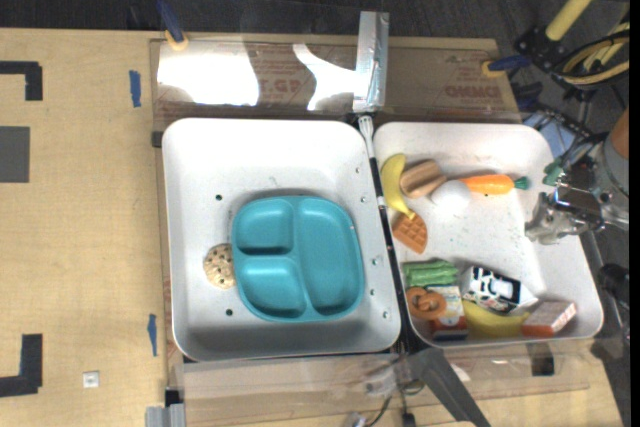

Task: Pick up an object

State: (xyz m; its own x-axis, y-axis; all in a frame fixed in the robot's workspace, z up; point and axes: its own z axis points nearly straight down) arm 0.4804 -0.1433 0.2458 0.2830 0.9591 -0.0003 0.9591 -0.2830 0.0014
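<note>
Front of right bin [590,285]: banana [492,319], cluttered toys.
Left bin [190,215]: teal tray [297,256], cookie [218,265].
Gripper [556,215]: right rim; jaw state unclear.

**One Fixed Camera Above the Bench**

The single view looks down at a slant, far enough back to take in both white bins, left bin [190,165] and right bin [560,265], plus the floor beyond.
</note>
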